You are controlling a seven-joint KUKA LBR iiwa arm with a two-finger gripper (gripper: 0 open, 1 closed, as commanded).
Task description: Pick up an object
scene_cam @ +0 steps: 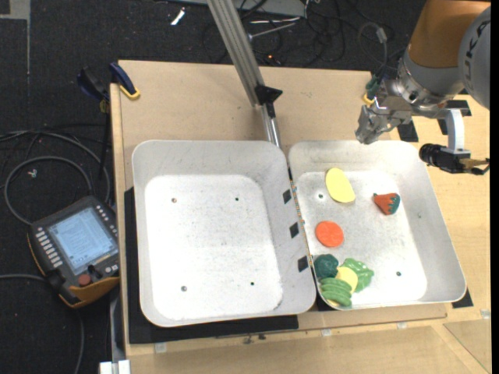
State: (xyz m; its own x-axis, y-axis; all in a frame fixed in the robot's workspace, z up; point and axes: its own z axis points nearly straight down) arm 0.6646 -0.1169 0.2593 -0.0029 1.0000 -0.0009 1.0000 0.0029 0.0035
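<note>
Risk lay in the pick: the gripper (373, 131), its jaws' state impossible to tell, hung above the right bin's (437, 232) far edge, well apart from the yellow piece (339, 185) and red-green piece (387, 202), so a descent there would likely have met bare floor.

A grey pendant (76, 244) lies on the dark floor left of the desk (203, 104), cables (31, 150) near it, and a metal pole (238, 41) slants overhead.

arm (456, 33): grey, orange band above wrist | tool (373, 128): grey metal
</note>
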